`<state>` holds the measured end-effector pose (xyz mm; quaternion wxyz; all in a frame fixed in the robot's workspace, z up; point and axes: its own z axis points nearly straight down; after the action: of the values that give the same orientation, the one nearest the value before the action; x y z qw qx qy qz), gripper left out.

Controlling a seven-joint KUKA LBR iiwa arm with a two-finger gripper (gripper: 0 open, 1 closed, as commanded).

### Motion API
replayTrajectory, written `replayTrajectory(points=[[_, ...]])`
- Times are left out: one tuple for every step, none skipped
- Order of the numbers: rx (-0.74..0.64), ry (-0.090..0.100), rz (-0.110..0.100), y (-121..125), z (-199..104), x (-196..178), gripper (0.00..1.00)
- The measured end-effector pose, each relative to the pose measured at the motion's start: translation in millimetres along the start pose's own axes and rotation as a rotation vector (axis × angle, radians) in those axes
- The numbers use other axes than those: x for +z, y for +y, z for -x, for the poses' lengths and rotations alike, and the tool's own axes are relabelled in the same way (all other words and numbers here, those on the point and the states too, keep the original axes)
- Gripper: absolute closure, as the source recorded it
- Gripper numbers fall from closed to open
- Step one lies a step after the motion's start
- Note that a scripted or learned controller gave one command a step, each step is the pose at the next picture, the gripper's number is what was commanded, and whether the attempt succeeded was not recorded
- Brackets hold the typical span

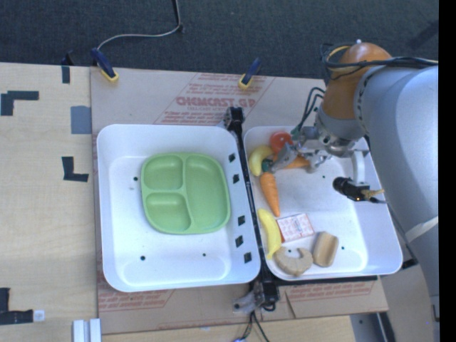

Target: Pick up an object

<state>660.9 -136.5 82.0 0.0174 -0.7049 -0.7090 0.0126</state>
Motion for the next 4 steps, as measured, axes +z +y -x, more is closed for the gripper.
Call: replayTrajectory(points=[[-0.001, 0.002, 0.000, 0.2, 1.5, 0.2, 0.00], [0.000, 0.000, 0.001, 0.1, 0.7, 0.1, 0.00], [-0.002, 0.003, 0.000, 0.3, 3.1, 0.2, 0.00], [-0.004, 0.005, 0.000, 0.6, 7.5, 0.3, 0.00]])
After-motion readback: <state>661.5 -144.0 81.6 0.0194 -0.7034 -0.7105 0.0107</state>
